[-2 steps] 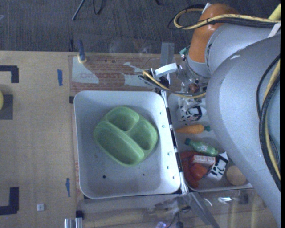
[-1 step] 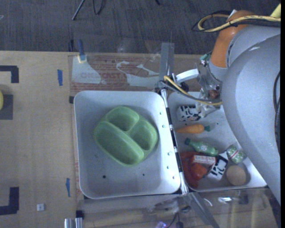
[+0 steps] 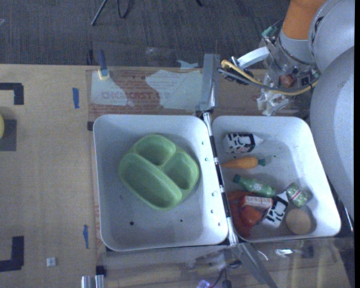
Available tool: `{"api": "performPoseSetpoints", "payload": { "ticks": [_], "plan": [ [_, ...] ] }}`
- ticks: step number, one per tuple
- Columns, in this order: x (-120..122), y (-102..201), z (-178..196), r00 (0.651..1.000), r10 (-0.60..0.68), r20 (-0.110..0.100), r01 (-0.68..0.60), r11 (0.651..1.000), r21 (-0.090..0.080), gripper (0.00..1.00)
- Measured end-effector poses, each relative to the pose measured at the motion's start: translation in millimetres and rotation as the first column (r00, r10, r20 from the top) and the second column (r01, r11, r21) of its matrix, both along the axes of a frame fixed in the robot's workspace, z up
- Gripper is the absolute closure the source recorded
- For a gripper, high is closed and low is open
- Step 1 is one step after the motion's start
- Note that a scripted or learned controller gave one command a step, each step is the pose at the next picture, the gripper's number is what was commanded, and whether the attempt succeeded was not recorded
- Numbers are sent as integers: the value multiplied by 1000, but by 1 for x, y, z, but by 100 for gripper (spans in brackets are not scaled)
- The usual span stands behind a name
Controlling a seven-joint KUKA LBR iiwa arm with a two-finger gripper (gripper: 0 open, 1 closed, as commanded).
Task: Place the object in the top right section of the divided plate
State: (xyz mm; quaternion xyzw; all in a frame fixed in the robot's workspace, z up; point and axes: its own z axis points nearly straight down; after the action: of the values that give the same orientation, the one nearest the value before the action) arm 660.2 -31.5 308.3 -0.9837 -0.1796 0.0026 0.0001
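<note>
Grey arm (image 3: 337, 84) with an orange band (image 3: 301, 17), yellow cable (image 3: 247, 76) looping off the wrist above the right bin (image 3: 315, 146)

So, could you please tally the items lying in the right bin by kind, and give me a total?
Cow-patterned cartons: 2
Carrot: 1
Green bottle: 1
Green can: 1
Egg: 1
Red items: 2, a packet and a piece beneath it, hard to identify
Total: 8

My one camera sits fixed above the bench (image 3: 45, 169), tilted down; both bins (image 3: 112, 225) fit; my arm (image 3: 337, 101) enters right.
</note>
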Motion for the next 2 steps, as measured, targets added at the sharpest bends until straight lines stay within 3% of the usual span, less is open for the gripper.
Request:
{"api": "performPoseSetpoints", "payload": {
  "ticks": [1, 2],
  "plan": [
    [-35, 58, -54, 1000, -31, -1, 31, 1000, 1, 100],
    [-12, 125, 18, 1000, -16, 3, 16, 1000, 0, 100]
  ]
}}
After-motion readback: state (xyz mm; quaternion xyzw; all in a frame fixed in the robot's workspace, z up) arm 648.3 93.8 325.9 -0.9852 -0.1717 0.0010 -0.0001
